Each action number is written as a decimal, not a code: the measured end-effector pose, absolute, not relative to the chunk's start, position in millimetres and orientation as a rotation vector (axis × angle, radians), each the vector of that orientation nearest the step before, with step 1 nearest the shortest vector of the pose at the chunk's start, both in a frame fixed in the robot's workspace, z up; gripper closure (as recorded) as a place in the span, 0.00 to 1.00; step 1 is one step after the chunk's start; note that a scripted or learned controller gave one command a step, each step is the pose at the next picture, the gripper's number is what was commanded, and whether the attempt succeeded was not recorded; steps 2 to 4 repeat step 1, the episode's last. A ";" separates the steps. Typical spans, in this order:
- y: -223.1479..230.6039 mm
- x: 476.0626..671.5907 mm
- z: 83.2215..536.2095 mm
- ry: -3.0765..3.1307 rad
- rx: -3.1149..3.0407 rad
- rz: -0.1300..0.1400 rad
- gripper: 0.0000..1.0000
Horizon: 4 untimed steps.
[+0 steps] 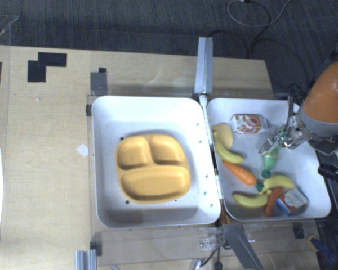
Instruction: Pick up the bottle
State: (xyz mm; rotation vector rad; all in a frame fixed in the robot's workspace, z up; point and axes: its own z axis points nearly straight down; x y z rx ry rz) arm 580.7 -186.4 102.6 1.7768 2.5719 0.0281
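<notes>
The bottle [268, 162] is small, clear and green-tinted, and lies in the middle of the right bin [321, 207]. Its upper end points to the upper right. My gripper [284, 136] hangs at the end of the grey arm with the orange band, which comes in from the right. It sits just above and to the right of the bottle, right at the bottle's upper end. The gripper's dark parts and the clutter around them hide how it meets the bottle.
Around the bottle in the right bin lie a carrot [239, 173], bananas [225, 149] [278, 181] [247, 199], a snack packet [248, 124], a red item [273, 200] and a small box [292, 201]. In the left bin [101, 151] sits a yellow divided tray [152, 167].
</notes>
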 end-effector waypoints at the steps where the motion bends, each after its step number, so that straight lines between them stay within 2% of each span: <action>1: -159.0 592.0 201.4 2.140 2.294 0.005 1.00; 4: -159.0 592.0 201.4 2.140 2.294 0.005 1.00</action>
